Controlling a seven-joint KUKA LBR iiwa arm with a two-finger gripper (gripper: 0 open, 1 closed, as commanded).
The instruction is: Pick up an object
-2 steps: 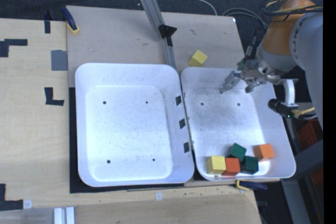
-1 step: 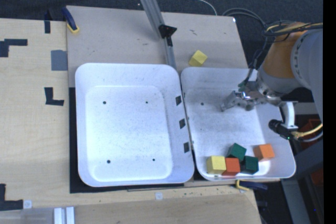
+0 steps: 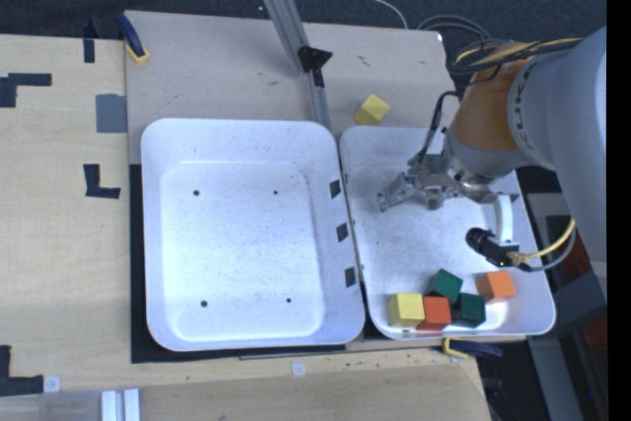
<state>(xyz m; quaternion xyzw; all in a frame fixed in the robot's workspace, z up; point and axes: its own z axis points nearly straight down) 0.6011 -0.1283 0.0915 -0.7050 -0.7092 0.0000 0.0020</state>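
blocks (image 3: 446, 299) — near gripper (image 3: 399, 195)

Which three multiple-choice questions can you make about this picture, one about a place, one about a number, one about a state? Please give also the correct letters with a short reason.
1. Where does the lone yellow block lie?
A. in the left bin
B. on the bench, outside both bins
C. in the right bin's near corner

2. How many blocks lie in the right bin?
A. two
B. five
C. eight

3. What does the gripper hold?
A. nothing visible
B. the orange block
C. a green block

Answers:
1. B: it rests on the bench just beyond the right bin's far rim.
2. B: a yellow block, a red block, two green blocks and an orange block are clustered at the near edge.
3. A: the gripper hangs over bare bin floor, apart from the cluster.
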